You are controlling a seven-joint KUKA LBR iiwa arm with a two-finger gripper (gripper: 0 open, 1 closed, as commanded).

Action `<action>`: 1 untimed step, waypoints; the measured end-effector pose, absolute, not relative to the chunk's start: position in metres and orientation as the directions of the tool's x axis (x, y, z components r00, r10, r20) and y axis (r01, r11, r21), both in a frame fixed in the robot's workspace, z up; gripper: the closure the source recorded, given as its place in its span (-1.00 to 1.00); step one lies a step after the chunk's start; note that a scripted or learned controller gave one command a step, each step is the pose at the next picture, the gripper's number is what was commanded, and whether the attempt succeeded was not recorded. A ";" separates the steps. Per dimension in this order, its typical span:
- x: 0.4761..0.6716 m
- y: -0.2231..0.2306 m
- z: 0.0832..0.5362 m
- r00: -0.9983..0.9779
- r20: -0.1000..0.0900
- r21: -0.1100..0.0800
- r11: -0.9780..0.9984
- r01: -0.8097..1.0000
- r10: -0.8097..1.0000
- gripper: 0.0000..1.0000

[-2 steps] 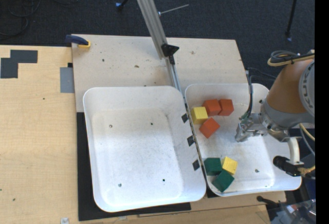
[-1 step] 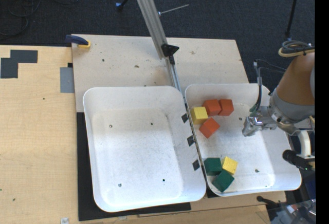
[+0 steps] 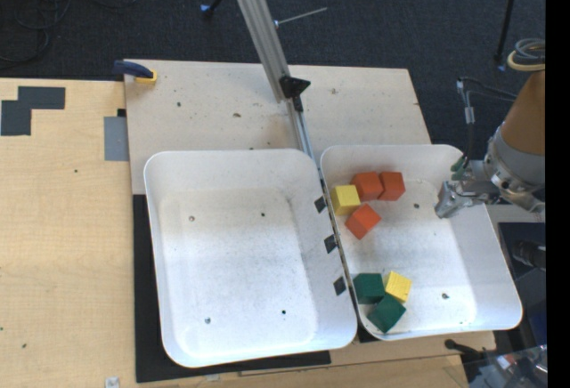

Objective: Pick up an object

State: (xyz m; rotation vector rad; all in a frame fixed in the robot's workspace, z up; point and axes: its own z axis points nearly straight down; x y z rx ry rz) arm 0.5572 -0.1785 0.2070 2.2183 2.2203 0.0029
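- Orange and red blocks make up the cluster nearest the end effector (image 3: pixel 448 199), which hangs over the right bin's (image 3: pixel 499 288) right edge, near its far right corner.
- From the end effector, the red block (image 3: pixel 391 184) lies straight toward the divider between the bins, with bare white floor between them; it is the closest candidate.
- Touching the red block on its divider side is an orange block (image 3: pixel 367 185); a yellow block (image 3: pixel 346 196) sits just beyond, near the divider, and a second orange block (image 3: pixel 362 221) lies just nearer the bin's front edge.
- A second group rests by the bin's front edge: two green blocks (image 3: pixel 369 287) (image 3: pixel 386 314) and a yellow one (image 3: pixel 398 286), touching, farther from the end effector.
- All are small, matte cubes with no long axis, so grasp direction matters little; the crowding does.
- Whether the end effector is wide or narrow, I cannot tell; nothing shows between it.
- Beside it, the left bin (image 3: pixel 178 199) matters little for this reach.
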 end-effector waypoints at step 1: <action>0.557 -0.179 0.212 -0.002 0.000 -0.001 0.002 1.000 1.000 1.00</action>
